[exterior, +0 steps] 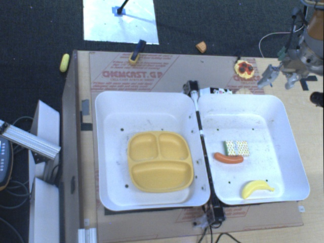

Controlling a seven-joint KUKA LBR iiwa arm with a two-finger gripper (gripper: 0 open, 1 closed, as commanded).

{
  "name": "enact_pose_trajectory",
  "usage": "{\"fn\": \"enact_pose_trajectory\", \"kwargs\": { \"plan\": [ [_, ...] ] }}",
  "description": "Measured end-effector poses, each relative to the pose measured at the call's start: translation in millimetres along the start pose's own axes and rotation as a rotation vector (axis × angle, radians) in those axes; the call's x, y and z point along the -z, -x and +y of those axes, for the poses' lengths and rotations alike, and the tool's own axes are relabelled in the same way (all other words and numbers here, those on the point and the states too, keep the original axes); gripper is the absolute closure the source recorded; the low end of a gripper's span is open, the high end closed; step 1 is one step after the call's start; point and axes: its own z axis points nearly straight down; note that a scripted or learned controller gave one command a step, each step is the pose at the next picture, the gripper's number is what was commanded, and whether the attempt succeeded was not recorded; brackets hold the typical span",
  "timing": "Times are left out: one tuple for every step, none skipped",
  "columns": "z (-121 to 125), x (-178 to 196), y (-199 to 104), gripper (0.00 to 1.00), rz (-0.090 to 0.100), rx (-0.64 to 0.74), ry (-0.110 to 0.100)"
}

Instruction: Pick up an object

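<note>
The right bin (283, 135) holds a red sausage (229, 158), a small patterned block (237, 147) just above it, and a yellow banana (257, 188) near the front edge. A yellow divided plate (160, 161) lies in the left bin (111, 135). My gripper (279, 80) hangs beyond the right bin's far right corner, above the bench and well away from the objects. Its two fingers are spread apart and open, with nothing between them.
A small toy pizza (244, 68) lies on the bench behind the right bin, left of the gripper. An orange bit (201, 46), a yellow piece (64, 62) and a yellow-tipped tool (135, 53) lie around the bench's far edge.
</note>
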Motion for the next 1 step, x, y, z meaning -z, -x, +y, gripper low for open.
{"fn": "enact_pose_trajectory", "kwargs": {
  "plan": [
    [-27.4, -91.6, 21.5, 0.00, 0.000, -0.001, -0.003]
  ]
}}
